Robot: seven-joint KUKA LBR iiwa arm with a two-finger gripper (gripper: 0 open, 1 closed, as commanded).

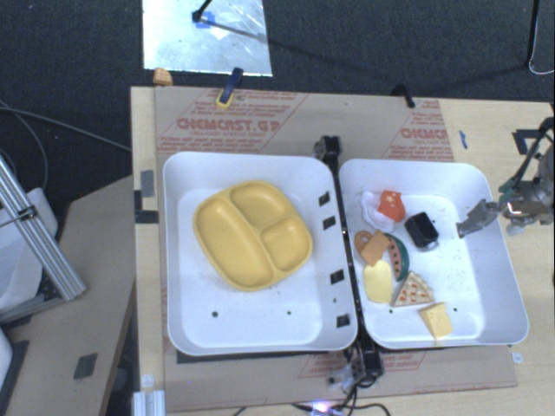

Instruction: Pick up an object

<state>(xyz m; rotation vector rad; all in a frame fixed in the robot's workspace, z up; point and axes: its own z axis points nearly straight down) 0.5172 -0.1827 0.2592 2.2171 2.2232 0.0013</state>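
Arm at right edge – tilted, reaching inward

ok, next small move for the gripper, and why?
Probably slide left and lower toward the small black block. The gripper sits at the right-hand white bin's right side, holding nothing visible, and the block is the nearest item, lying apart from the toy food pieces.

I read both white bins as smooth moulded plastic with a soft sheen. The yellow divided plate looks like matt plastic. The toy food seems to be plastic or rubber, the black block dull. Under the bins lies printed brown cardboard. Beyond it I see a shiny, crinkled silver sheet on dark, rough carpet. The gripper looks like grey metal.
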